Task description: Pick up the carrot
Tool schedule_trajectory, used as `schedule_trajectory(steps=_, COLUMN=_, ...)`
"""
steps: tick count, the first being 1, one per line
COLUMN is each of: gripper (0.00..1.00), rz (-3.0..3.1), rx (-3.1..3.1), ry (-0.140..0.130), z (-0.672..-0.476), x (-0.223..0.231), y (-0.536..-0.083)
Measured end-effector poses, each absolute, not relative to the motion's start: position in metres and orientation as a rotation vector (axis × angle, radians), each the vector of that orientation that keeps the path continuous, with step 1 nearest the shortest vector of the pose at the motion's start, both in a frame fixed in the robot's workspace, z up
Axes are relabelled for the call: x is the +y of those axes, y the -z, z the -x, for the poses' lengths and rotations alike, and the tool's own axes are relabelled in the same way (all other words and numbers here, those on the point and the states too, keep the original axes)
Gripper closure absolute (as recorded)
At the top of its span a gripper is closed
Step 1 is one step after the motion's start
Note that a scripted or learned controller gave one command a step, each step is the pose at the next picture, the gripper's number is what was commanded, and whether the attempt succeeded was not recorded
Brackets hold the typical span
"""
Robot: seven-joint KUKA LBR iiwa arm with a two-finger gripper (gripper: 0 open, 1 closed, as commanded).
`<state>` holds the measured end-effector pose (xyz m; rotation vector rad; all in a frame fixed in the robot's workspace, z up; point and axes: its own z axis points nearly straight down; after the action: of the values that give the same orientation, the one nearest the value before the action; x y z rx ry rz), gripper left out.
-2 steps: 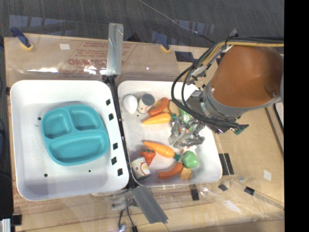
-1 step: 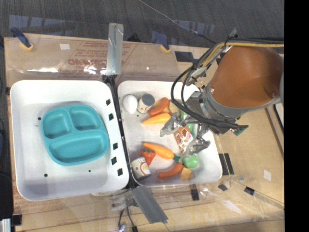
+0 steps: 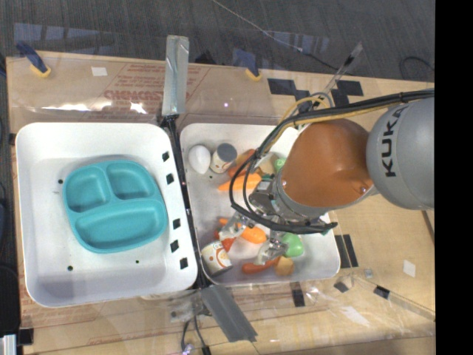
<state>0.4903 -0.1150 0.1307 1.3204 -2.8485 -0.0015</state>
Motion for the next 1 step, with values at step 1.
schedule_trajectory(steps=1, gripper=0.0, rz=-1.836, rx=-2.549, ry=0.004, z=-0.4891, x=-0.1253, y=-0.0908)
